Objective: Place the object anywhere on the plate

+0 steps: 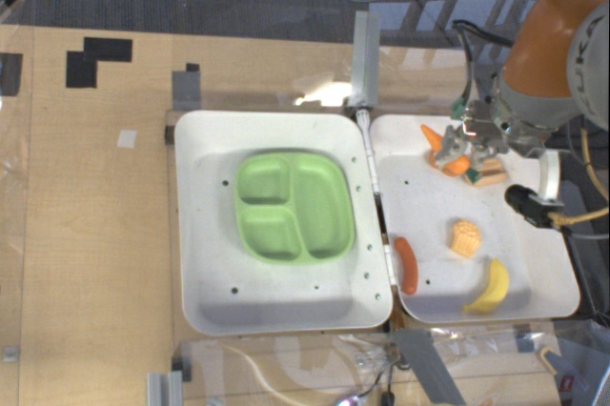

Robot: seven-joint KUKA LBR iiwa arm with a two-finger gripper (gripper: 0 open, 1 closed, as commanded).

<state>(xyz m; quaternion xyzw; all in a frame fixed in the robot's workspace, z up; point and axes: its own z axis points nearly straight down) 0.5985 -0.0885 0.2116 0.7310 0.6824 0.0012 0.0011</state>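
A green plate (315, 204) with three compartments lies in the left bin (205, 156), with nothing on it. My gripper (467, 152) is low over the back of the right bin (534, 271), directly above an orange carrot-like piece (454, 167). The carrot's pointed end (433, 136) sticks out to the gripper's left. A tan wooden block (492, 173) lies right beside it, under the gripper's right side. Whether the carrot is gripped is hidden by the gripper body.
The right bin also holds a red sausage (407, 264) near its left wall, a yellow lumpy piece (465, 238) in the middle and a banana (489, 287) at the front. A grey metal post (365, 51) stands behind the divider between the bins.
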